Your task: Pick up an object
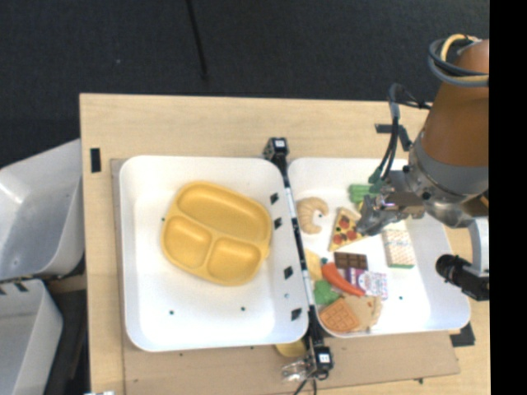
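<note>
I see the arm reaching in from the right over the right bin. Its fingers hang low above the bin's upper middle, just beside a pizza slice and near something green; I cannot tell whether they are apart or together, and I see nothing between them. The toy food lies clustered along the bin's left side: a croissant near the divider, a chocolate bar, a red pepper, a small purple packet, a waffle at the lower edge, and a pale carton further right. In the left bin sits a yellow tray with three compartments. Both bins rest on the wooden surface.
</note>
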